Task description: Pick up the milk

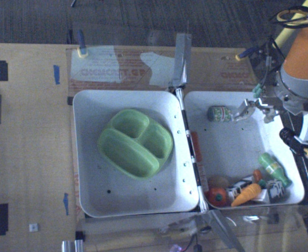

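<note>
The milk (242,184), a small black-and-white carton, lies at the front edge of the right bin (233,146), partly hidden under an orange carrot (247,193). My gripper (257,113) hangs over the back right of that bin, far from the carton. It is open with nothing between its fingers. A small green-labelled can (219,113) lies on its side just left of the gripper.
A red tomato (217,196), a brown item (217,181) and a green bottle (273,168) crowd the right bin's front edge beside the carton. A green divided plate (135,142) lies in the left bin (91,188). A metal divider (188,140) separates the bins.
</note>
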You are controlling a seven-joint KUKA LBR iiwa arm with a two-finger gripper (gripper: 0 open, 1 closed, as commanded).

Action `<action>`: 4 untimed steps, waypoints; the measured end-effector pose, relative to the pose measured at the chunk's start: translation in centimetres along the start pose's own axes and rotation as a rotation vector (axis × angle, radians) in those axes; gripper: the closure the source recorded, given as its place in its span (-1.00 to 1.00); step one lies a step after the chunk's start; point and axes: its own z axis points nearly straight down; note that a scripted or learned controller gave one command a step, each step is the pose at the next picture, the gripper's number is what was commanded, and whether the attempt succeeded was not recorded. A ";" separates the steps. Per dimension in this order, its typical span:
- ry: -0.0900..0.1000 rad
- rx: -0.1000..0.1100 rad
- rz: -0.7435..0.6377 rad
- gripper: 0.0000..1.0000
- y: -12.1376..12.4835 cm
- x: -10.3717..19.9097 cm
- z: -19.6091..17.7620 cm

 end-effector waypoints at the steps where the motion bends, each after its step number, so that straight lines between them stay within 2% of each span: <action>1: 0.000 0.002 0.223 -1.00 -6.1 3.7 12.3; 2: 0.000 0.000 0.226 1.00 -6.1 3.6 11.3; 3: -0.001 0.001 0.488 1.00 -9.0 11.5 4.3; 4: 0.000 0.001 0.463 1.00 -9.9 18.6 3.1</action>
